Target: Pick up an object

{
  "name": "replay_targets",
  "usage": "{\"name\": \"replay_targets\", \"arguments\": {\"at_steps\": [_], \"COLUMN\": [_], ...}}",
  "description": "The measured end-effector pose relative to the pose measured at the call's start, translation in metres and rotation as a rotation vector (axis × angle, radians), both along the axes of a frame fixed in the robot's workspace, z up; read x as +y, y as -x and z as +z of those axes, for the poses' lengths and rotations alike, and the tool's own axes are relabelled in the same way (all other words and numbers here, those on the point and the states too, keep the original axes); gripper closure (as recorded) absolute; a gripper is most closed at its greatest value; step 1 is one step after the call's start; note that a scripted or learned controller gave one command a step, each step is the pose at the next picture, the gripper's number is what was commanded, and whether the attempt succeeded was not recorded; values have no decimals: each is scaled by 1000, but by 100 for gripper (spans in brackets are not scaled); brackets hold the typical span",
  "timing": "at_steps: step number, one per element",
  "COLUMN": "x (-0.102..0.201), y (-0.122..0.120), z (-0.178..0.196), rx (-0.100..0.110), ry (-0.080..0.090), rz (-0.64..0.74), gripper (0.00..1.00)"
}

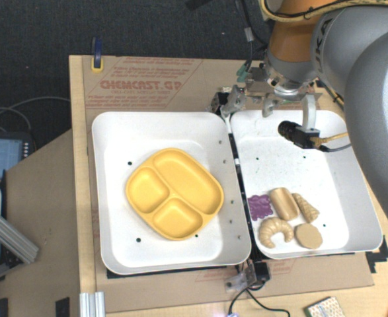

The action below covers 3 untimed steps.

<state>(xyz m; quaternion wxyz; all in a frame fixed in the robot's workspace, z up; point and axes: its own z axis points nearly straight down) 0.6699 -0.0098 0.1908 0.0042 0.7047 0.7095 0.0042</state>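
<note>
1. The gripper (273, 102) hangs at the upper right of the frame, over the top edge of the right bin (342, 177). Whether it is released or clenched, I cannot tell from here, and nothing can be seen held in it.
2. The small things lie well apart from it, huddled in the lower part of the right bin: a purple grape cluster (260, 207), a tan roll (284, 203) just beside it, a ridged pastry (307, 207), a croissant (275, 230) and a round biscuit (309, 236).
3. In the left bin (108, 177), near the middle of the frame, a yellow divided plate (174, 193) lies flat, turned at an angle.
</note>
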Motion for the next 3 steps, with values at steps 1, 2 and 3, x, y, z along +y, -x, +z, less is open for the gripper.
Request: {"name": "replay_targets", "arguments": {"at_steps": [1, 2, 3], "x": [-82, -170, -98], "y": [3, 46, 121], "z": [-6, -17, -108], "rx": [8, 14, 18], "ry": [2, -1, -3], "rz": [-7, -7, -6], "gripper": [0, 0, 0]}}
